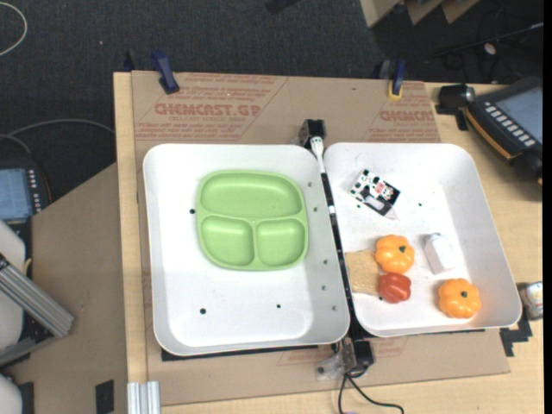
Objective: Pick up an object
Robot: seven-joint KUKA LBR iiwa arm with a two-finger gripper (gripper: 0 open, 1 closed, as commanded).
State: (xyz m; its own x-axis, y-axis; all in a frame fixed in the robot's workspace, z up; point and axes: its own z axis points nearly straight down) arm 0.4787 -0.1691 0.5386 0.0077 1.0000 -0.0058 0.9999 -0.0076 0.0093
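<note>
Reading "CHEMCAST GP" on brown board (207, 109), twice

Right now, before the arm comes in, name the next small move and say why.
Probably bring the arm in over the right bin and hover above the black-and-white object: it lies apart, while the two orange pumpkins, red one and white block crowd together.

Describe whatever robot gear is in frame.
Beyond the right bin lies a dark pendant with orange trim and a lit bluish screen. Black cables trail from the bench's front edge, and a small black connector sits at the rear seam.
</note>
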